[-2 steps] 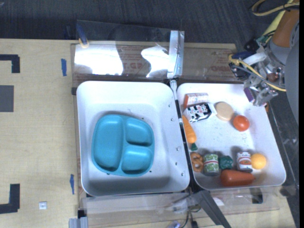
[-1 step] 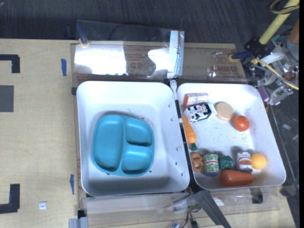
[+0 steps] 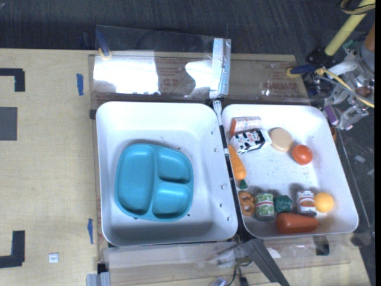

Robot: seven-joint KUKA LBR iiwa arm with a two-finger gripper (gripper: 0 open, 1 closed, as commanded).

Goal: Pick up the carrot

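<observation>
The carrot (image 3: pixel 237 164) is orange with a green stub at its near end. It lies along the left wall of the right bin (image 3: pixel 339 159), just below a black-and-white milk carton (image 3: pixel 247 140). My gripper (image 3: pixel 351 97) sits off the bin's upper right corner among cables and a yellow hose, far from the carrot, and nothing shows in it.
The right bin also holds a red-white box (image 3: pixel 245 124), a beige bun (image 3: pixel 281 138), a tomato (image 3: pixel 302 154), a pretzel (image 3: pixel 246 200), two small cans (image 3: pixel 265 206), a yellow fruit (image 3: pixel 324 202) and a sausage (image 3: pixel 296 222). A blue divided plate (image 3: pixel 155 180) lies in the left bin (image 3: pixel 113 124).
</observation>
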